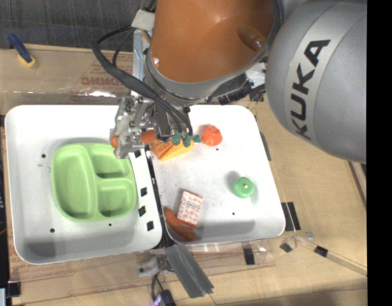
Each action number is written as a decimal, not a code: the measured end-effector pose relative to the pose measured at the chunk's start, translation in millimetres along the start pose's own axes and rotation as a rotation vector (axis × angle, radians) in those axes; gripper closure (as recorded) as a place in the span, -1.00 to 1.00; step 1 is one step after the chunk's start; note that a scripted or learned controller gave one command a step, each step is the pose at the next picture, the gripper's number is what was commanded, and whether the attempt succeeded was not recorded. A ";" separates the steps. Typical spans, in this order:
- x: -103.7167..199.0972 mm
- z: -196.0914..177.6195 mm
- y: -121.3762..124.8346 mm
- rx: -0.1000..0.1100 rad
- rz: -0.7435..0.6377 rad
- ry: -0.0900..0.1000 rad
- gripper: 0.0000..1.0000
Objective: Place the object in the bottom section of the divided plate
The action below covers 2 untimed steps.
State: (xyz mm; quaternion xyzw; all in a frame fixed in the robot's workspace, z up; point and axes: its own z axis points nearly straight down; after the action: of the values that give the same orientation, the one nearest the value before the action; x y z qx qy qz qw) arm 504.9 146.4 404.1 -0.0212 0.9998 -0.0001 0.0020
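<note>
Looming orange band (205, 27) hides my gripper (135, 136), state unclear, hanging over the bin divider (148, 190) beside green plate (94, 182), carrot (170, 148) crowding alongside.

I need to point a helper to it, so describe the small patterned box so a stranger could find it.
Start at the right-hand white bin. Near its front edge, close to the divider between the bins, lies a small rectangular box with a red-and-white pattern. Unlike the round green object and the orange-red ball, it is flat and square-cornered.

Arm (272, 56) reaching from right, pincer (133, 134) lowered
</note>
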 end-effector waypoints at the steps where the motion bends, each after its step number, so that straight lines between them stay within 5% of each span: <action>1: -4.3 -19.7 -80.9 0.001 0.048 -0.001 1.00; 2: 6.3 -39.3 -74.4 0.000 -0.071 -0.002 1.00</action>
State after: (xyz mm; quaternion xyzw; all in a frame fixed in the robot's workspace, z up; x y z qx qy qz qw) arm 501.7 71.9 443.4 -0.0567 0.9984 -0.0002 0.0030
